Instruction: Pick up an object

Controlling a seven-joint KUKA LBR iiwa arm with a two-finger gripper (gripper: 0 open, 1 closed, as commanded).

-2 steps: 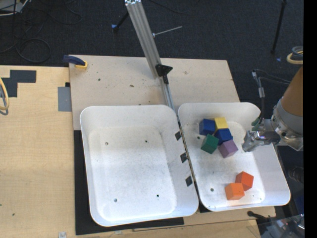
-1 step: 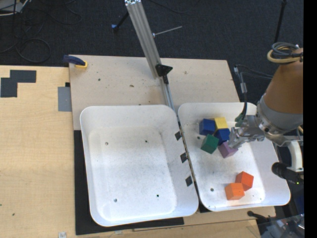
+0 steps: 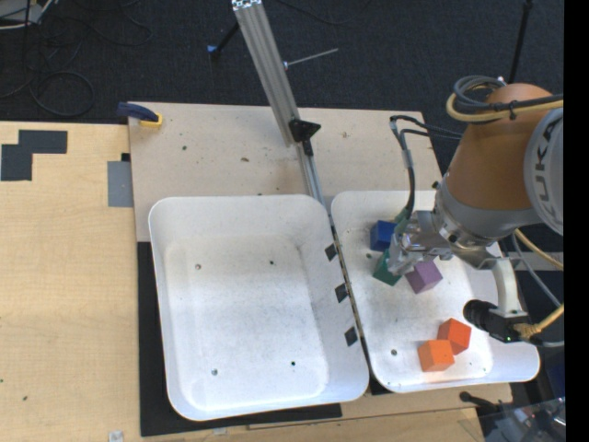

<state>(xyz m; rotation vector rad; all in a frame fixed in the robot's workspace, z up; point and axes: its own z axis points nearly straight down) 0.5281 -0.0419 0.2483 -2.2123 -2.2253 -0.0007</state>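
Observation:
In the right bin (image 3: pixel 515 368) lie several blocks. A blue block (image 3: pixel 382 236) sits near the bin's upper left, with a dark green block (image 3: pixel 386 271) just below it and a purple block (image 3: pixel 424 275) to the right. Two orange blocks (image 3: pixel 455 333) (image 3: pixel 435 354) rest close together near the bin's front edge. My gripper (image 3: pixel 406 257) reaches down from the right and stands low between the green and purple blocks, just below the blue one. Its metal body hides part of the green block. No block is visibly lifted off the bin floor.
The left bin (image 3: pixel 156 224) lies beside the right one, with black clips (image 3: pixel 339 291) along the shared edge. A slanted aluminium bar (image 3: pixel 272 67) rises behind the bins. A blue and yellow clamp (image 3: pixel 140 113) sits at the bench's back left corner. Cables hang near the arm (image 3: pixel 502 168).

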